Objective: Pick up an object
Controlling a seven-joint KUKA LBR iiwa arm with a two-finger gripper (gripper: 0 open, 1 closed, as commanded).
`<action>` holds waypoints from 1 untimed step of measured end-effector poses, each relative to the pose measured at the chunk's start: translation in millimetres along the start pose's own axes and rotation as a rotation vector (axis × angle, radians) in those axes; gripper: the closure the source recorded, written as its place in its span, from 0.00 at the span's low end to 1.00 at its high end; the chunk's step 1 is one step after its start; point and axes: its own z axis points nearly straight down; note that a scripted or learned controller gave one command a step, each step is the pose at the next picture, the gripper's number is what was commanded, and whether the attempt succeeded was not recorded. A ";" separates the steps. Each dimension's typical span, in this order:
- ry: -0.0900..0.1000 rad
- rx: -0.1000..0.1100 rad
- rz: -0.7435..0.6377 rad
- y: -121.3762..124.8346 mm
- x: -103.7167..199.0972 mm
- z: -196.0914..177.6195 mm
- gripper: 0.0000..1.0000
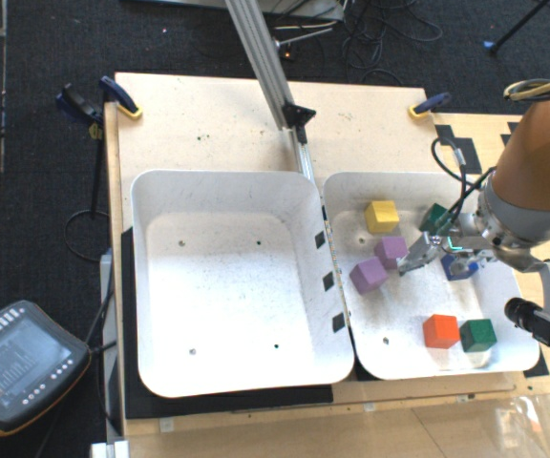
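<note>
My gripper (414,259) hangs low over the middle of the right bin (504,361), reaching in from the right. Its tip is right beside a purple cube (391,250), with a second purple cube (370,275) just to the lower left. A yellow cube (382,216) sits farther back. Near the bin's front lie an orange cube (440,331) and a green cube (478,333), side by side. A blue block (460,268) is partly hidden under the wrist, and a dark green piece (435,218) shows behind it. Nothing is visibly held.
The left bin (151,208) sits beside the right one, sharing a middle wall. A slanted metal bar (261,51) runs down to the bins' back junction. Clamps (122,98) grip the bench's back corners. A teach pendant (17,361) lies at the lower left.
</note>
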 end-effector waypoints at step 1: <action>0.001 0.007 0.000 -3.8 8.2 60.5 0.00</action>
